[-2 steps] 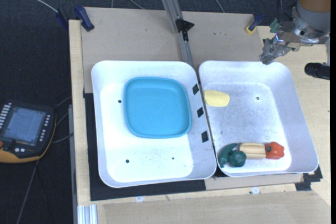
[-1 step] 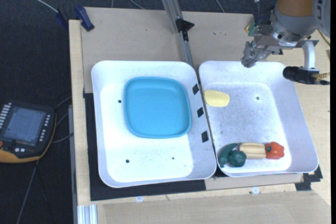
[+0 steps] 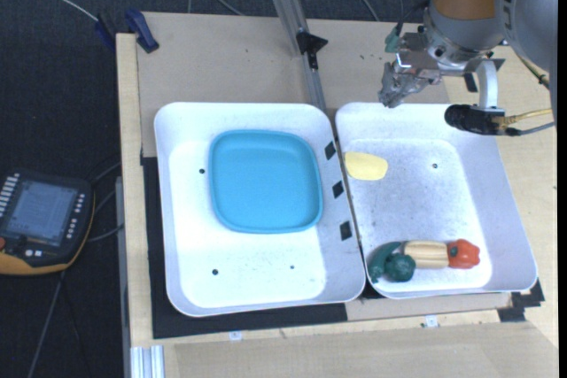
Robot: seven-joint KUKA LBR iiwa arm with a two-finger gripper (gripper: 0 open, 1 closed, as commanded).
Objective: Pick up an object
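Two white bins sit side by side; the right bin (image 3: 496, 190) holds a yellow piece (image 3: 366, 165) near its left wall and a green, tan and red toy (image 3: 425, 258) along its near wall. Above its far rim the gripper (image 3: 396, 91) hangs, nothing visibly held.

Even overhead light is washing over my tabletop (image 3: 221, 40), casting only soft shadows. Both white bins (image 3: 177, 146) are glaring slightly, the dark floor (image 3: 53, 57) is staying dim, and everything is looking mildly grainy.
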